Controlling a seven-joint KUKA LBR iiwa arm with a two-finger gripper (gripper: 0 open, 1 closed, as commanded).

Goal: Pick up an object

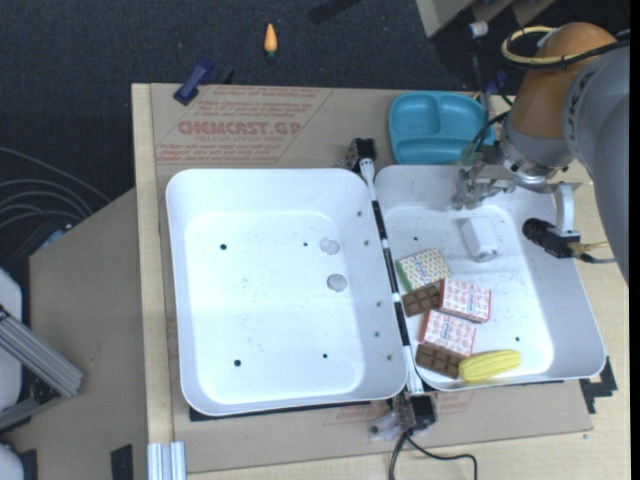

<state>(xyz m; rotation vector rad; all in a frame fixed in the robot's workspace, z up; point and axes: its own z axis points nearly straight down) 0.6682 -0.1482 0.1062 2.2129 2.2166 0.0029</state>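
Note:
The right bin (560, 318) holds several small objects near its front left. A green-and-white patterned block (422, 267) lies by the divider. Below it are a brown chocolate bar (421, 298) and two red-and-white patterned packets (466, 300) (449, 332). A yellow corn-like piece (488, 365) lies at the front beside another brown bar (436, 359). A pale grey block (479, 236) rests further back. My gripper (474, 185) hangs over the back of this bin, just behind the pale block and well apart from the cluster. I see nothing held in it.
The left bin (200, 208) has two small round clear pieces (330, 246) (337, 283) near its right side. A teal divided tray (435, 128) sits behind the right bin. A blue item (194, 82) and an orange item (270, 38) lie beyond the bench.

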